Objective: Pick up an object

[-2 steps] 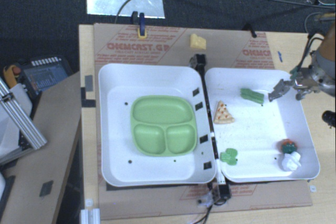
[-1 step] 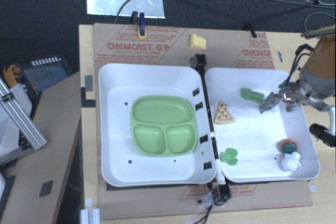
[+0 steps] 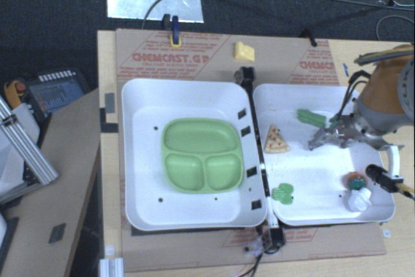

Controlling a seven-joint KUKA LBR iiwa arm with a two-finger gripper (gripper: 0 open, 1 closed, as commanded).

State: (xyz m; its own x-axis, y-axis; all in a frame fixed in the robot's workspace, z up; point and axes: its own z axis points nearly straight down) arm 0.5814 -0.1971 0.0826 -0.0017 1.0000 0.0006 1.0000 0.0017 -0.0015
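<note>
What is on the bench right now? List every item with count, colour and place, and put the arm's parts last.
bins: 2, white, side by side on the bench
divided plate: 1, light green, centre of left bin
pizza slice toy: 1, tan with red spots, left part of right bin
green long toy: 1, green, upper middle of right bin
green small toy: 1, green, near front-left corner of right bin
red and teal toy: 1, front right of right bin
white object: 1, white, front-right corner of right bin
yellow block: 1, on cardboard behind the bins
arm: 1, grey and orange, from the right
pincer: 1, grey, low over right bin
</note>
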